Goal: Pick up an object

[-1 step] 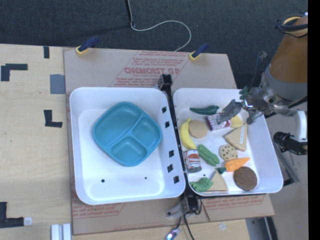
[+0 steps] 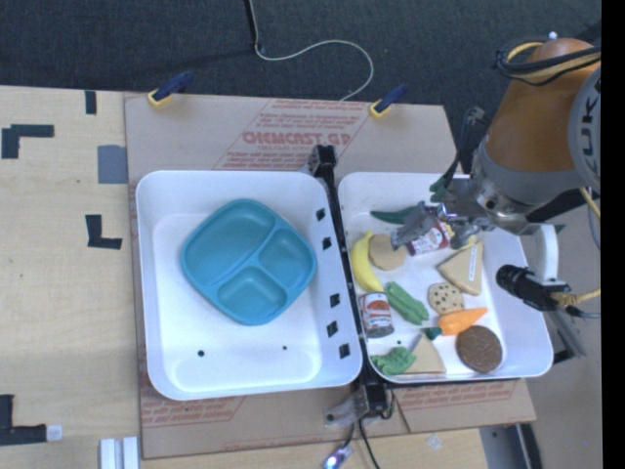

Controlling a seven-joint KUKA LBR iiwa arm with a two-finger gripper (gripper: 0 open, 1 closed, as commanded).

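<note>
Left white bin (image 2: 156, 262): a teal three-compartment plastic plate (image 2: 249, 260) lies near its centre. Right white bin (image 2: 532, 360): a yellow toy banana (image 2: 363, 264) lies along the left wall, a small red-labelled can (image 2: 377, 314) just below it. A green pea pod (image 2: 406, 302), chocolate-chip cookie (image 2: 444, 296), orange carrot (image 2: 459, 320) and round brown patty (image 2: 479, 348) lie toward the lower right corner. The gripper (image 2: 418, 229) hovers over the upper middle; finger state cannot be determined.
</note>
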